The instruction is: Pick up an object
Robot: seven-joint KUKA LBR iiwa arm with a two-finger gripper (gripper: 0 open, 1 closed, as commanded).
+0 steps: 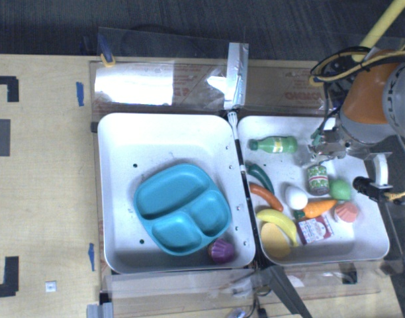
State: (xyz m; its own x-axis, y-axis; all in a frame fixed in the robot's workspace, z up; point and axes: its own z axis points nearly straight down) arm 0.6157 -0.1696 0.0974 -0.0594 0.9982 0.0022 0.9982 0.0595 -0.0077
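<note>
My gripper (323,148) hangs over the upper part of the right bin (374,247), just above a small green-labelled can (317,179). To the gripper's left lies a green bottle (274,144) on its side. Below the can lie a white egg (296,197), a green ball (341,189), an orange carrot (318,208), a pink piece (347,212) and a red-and-white packet (315,230). A banana (278,220) and a yellow cup (275,241) sit at the bin's lower left. I see nothing held in the gripper.
The left bin (123,144) holds a blue divided plate (181,207) and a purple toy (222,250) at its lower right. A dark green piece (259,176) and an orange-red one (263,194) lie along the right bin's left wall. Clear plastic sheeting (163,78) stands behind the bins.
</note>
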